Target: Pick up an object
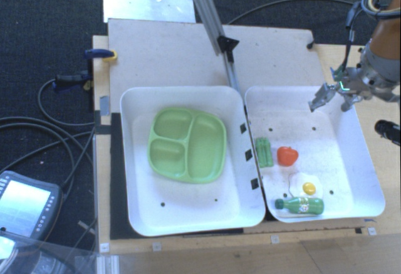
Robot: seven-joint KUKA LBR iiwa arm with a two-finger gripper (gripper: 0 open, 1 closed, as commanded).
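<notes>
Fixed high above the surface (188, 53), looking down at a slant. Far enough back to take in both white bins: left bin (135, 204) near frame centre, right bin (366, 160) just beside it toward the right edge. Dark floor (50, 15) beyond the surface, left and top.

A green ridged block (264, 152) lies beside a red-orange rounded toy (287, 155) in the right bin. Nearer the front sit a white fried egg with yellow yolk (307, 187) and a green bottle (301, 205) lying on its side.
</notes>
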